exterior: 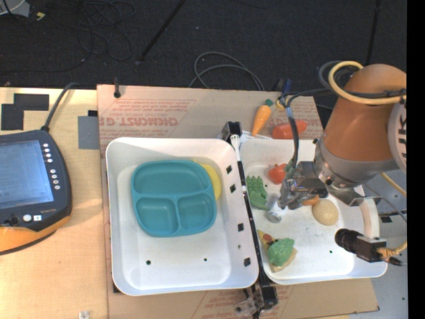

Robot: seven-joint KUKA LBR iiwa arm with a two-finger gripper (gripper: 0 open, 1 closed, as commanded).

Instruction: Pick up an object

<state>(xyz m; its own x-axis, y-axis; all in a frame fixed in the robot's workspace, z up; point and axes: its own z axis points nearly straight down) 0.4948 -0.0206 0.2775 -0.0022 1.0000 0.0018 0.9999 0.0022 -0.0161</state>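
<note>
reaching in from the right over the right bin [345, 261], with the gripper [277, 208] low near that bin's left part; whether clenched or released cannot be told from this slant, and nothing seen between its tips. just left of the gripper, a green leafy toy [256, 191] against the bin's left wall. just above it, a red toy [277, 173] on the white floor. to the right, near the wrist, a pale beige egg-shaped toy [325, 212], partly tucked beside the metal body. below the gripper, toward the near rim, a green toy on a tan base [281, 252], with small red and yellow bits just to its left. farther up from the gripper, beyond the bin's far rim, an orange carrot toy [261, 118] and a red-orange piece [289, 130] on the cardboard [166, 115]. well to the left of the gripper, in the left bin [172, 271], a teal divided plate [174, 197] resting over a yellow plate [212, 178] that peeks out at its right edge. far left of everything, a tablet-like controller [30, 181] with an orange underside on the bench.
</note>
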